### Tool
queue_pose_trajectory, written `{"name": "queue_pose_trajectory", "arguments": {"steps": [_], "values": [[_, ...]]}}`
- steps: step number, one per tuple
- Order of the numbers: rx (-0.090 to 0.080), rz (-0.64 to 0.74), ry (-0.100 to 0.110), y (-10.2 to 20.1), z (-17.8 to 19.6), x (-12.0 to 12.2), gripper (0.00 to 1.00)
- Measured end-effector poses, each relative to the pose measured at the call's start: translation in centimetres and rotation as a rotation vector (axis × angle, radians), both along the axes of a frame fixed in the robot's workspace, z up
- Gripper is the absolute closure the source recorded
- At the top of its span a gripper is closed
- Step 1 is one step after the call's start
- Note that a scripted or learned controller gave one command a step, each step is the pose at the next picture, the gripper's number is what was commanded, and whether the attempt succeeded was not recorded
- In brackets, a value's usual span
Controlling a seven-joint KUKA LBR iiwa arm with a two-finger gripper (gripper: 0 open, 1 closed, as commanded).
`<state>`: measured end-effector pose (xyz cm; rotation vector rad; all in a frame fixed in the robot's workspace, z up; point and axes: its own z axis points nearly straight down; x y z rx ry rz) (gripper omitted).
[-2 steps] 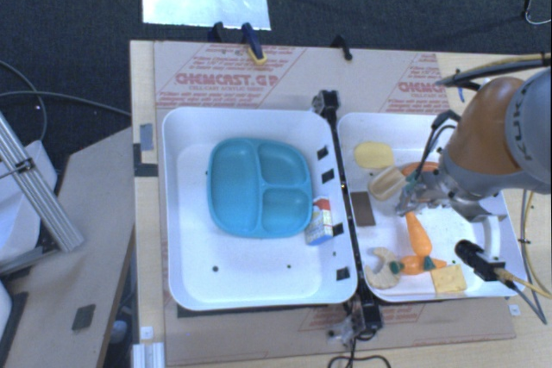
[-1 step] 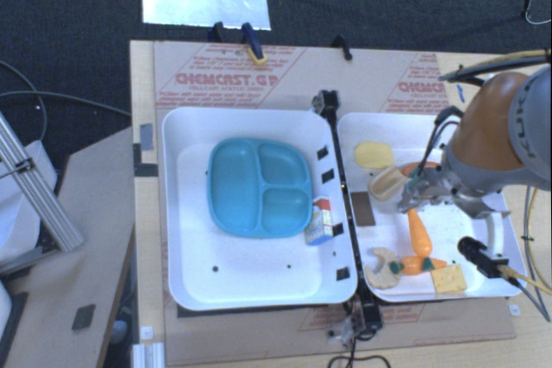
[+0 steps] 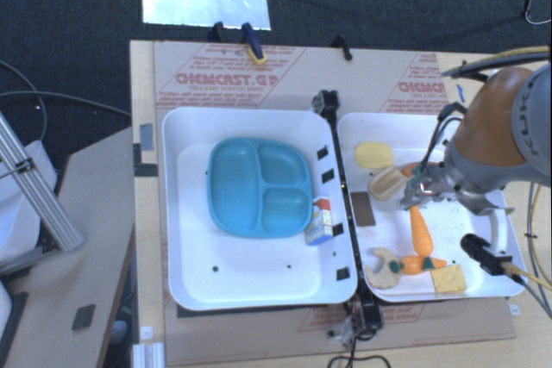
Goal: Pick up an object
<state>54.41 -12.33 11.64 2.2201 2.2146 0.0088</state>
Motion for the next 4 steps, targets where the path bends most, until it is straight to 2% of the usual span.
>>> {"name": "queue_pose_trajectory", "arguments": {"steps": [1, 2, 4], "values": [[0.002, 0.013, -0.003, 5.9, 9.7, -0.5, 1.00], [0.000, 0.009, 0.002, 5.5, 10.3, -0.6, 1.00], [0.001, 0.017, -0.003, 5.6, 12.4, -0.4, 1.00]]}}
